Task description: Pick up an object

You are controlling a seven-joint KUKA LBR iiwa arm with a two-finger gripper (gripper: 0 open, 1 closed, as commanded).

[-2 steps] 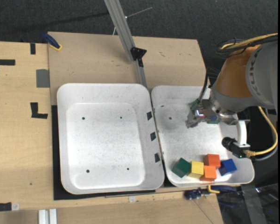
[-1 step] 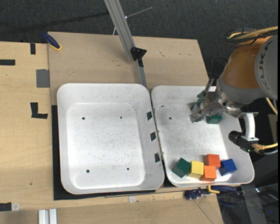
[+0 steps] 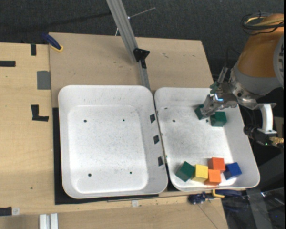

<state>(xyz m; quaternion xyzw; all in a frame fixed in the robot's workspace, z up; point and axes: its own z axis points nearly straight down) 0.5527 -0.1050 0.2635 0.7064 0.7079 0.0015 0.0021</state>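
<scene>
My gripper [image 3: 211,107] hangs over the upper right part of the right bin [image 3: 181,137], reaching in from the right. Two dark green blocks lie right by it: one [image 3: 199,112] at the fingers' left side and one [image 3: 219,119] just below and to the right. Whether either block sits between the fingers is not visible. At the bin's near edge lies a cluster of blocks: a green one [image 3: 184,171], a yellow one [image 3: 201,171], two orange ones [image 3: 216,164] and a blue one [image 3: 232,170].
The left bin [image 3: 105,137] stands beside the right one, with small black clips along the shared edge. A grey metal pole [image 3: 126,25] slants across the back of the bench. The arm's orange body [image 3: 262,51] fills the right side.
</scene>
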